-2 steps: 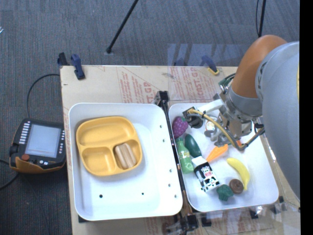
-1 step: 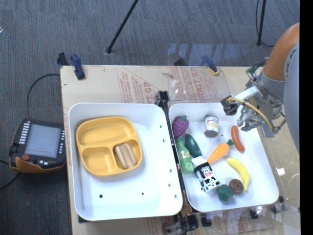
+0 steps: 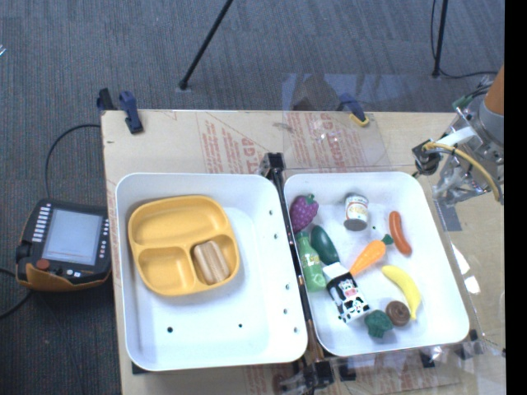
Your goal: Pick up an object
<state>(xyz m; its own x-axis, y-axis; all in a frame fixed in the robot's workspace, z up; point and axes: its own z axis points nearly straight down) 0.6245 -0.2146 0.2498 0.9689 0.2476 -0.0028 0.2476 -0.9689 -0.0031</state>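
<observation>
Camera view | right bin (image 3: 428,220) held toy foods: purple grapes (image 3: 303,212) at 10 o'clock, orange carrot (image 3: 368,257) centre, yellow banana (image 3: 403,287) at 4 o'clock, cow-patterned carton (image 3: 347,295) at 6 o'clock | carton writing unreadable | gripper (image 3: 455,169) outside bin's 2 o'clock corner, opening and contents impossible to tell

A control pendant (image 3: 64,245) lies on the grey carpet (image 3: 123,39) at 9 o'clock of the bench (image 3: 214,138). Blue clamps (image 3: 130,109) grip the bench's far edge at 11 o'clock, and tripod legs (image 3: 210,31) stand at 12 o'clock.
</observation>
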